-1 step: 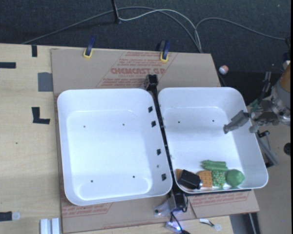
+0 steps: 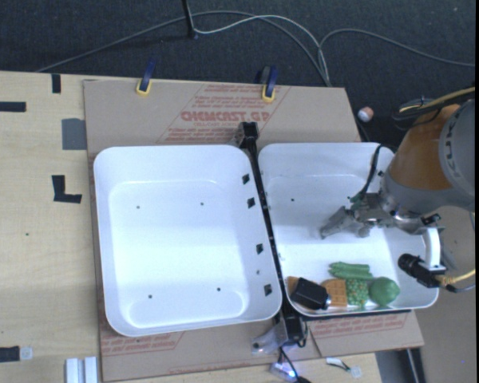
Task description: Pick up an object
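Near edge: a small metal clip [image 2: 281,343] sits at the front of the seam between the bins, with bare cardboard showing on either side.
Objects: along the front wall of the right bin [image 2: 319,162] lie a black block [image 2: 310,294], an orange piece [image 2: 335,293], a green ball [image 2: 384,290] and, just behind them, a green pod-shaped toy [image 2: 350,270]; the block and the orange piece touch.
Left bin: the left bin [image 2: 176,159] is shallow and white, its floor marked by a few small dark dots.
Tool: the tool [image 2: 333,228] hangs over the middle of the right bin, pointing left, its two grey fingers spread apart with nothing between them, well clear of the toys.
Arm: the grey arm [image 2: 431,174] with its orange band comes in from the right.
Counter: the counter [image 2: 32,238] is pale wood with black tape marks; a cardboard sheet [image 2: 215,112] with red print lies under both bins, clamped at the back by two blue and yellow clips [image 2: 147,78].
Floor: beyond the counter, dark carpet [image 2: 80,14] carries loose grey cables [image 2: 247,22].
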`<state>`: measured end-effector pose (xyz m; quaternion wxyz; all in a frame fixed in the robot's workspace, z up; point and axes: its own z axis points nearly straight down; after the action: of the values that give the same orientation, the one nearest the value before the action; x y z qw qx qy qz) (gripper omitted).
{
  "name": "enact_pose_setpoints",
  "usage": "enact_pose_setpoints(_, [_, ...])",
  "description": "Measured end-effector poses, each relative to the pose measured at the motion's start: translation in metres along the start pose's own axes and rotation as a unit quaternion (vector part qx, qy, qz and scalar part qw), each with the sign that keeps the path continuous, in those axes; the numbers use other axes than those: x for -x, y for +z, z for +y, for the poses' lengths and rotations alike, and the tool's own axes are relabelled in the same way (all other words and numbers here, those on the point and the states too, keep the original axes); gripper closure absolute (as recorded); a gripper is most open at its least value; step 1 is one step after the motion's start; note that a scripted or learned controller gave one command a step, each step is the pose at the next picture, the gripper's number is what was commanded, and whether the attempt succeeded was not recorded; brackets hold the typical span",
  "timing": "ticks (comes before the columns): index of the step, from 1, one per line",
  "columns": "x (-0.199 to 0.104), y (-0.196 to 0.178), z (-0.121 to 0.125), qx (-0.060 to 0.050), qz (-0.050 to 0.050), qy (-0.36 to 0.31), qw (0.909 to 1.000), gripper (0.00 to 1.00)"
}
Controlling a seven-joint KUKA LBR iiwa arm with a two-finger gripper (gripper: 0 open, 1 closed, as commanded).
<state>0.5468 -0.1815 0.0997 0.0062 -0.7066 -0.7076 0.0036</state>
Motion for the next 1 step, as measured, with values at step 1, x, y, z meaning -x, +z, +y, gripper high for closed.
enact_pose_setpoints(1, [-0.0382,0.0111,0.0192,0.007,-0.002,-0.001,1.0000,0.00])
